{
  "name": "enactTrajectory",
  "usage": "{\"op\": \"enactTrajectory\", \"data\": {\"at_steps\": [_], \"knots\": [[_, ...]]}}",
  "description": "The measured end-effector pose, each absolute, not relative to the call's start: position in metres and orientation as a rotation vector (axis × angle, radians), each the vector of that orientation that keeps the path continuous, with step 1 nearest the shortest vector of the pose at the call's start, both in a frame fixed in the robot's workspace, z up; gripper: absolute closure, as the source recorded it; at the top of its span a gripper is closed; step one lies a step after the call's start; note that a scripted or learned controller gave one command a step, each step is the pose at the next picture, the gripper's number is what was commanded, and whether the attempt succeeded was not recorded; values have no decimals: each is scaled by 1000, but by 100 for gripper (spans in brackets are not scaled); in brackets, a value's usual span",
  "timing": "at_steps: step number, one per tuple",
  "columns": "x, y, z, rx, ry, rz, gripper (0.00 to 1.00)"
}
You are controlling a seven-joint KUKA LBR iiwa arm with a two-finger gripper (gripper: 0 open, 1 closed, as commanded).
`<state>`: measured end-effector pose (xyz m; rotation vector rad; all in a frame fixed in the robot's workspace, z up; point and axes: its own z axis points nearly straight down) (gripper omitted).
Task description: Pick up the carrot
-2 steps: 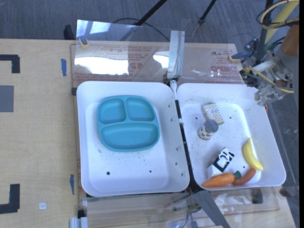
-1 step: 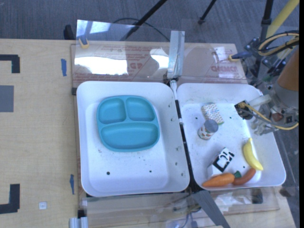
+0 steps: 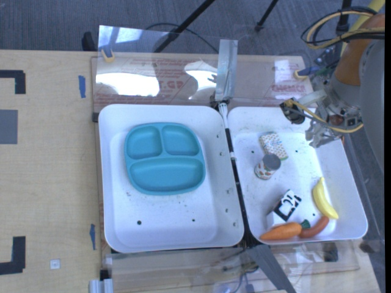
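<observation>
Carrot (image 3: 281, 231): lower edge of the right bin (image 3: 351, 182), touching a red sausage (image 3: 315, 226).
Banana (image 3: 324, 199): just above the sausage.
Cube (image 3: 285, 206): black-and-white, above the carrot.
Left bin (image 3: 113, 182): blue divided plate (image 3: 164, 157).
Gripper (image 3: 319, 131): upper right, above the bin's far corner; grip state cannot be told.

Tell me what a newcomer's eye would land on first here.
The blue divided plate lying in the left bin stands out most. In the right bin, the yellow banana lies near the right wall and the orange carrot along the front edge. The end effector hangs over that bin's far right corner.
</observation>
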<state>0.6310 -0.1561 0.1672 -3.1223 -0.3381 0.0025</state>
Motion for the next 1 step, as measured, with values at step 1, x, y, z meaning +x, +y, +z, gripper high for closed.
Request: {"op": "enactTrajectory", "data": {"at_steps": [1], "knots": [[639, -141, 86, -3124, -322, 0, 100]]}}
